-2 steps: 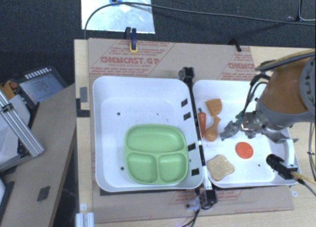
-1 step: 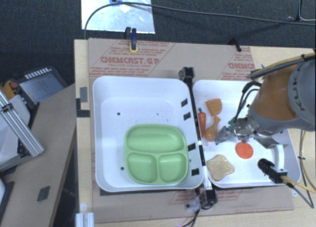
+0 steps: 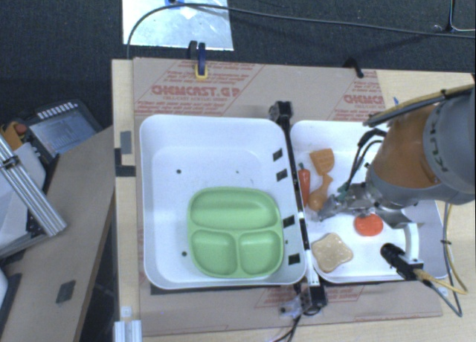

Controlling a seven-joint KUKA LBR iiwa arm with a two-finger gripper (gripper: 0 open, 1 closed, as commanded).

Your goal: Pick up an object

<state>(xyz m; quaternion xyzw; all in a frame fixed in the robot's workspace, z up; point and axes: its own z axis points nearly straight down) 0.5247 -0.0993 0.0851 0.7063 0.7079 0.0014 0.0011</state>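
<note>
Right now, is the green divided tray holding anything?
Empty. The green divided tray lies flat in the left bin, all three compartments bare.

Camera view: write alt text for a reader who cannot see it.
A grey arm with an orange band reaches from the right into the right white bin, its gripper low among an orange piece, a red round piece, a tan bread-like slice and a slim red piece. The left white bin holds a green three-compartment plastic tray.

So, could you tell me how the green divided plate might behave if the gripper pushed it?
The green plate lies flat in the left bin, so it would probably slide, not tip. It looks like light, stiff plastic. Its low rim may be hard to pinch.
</note>
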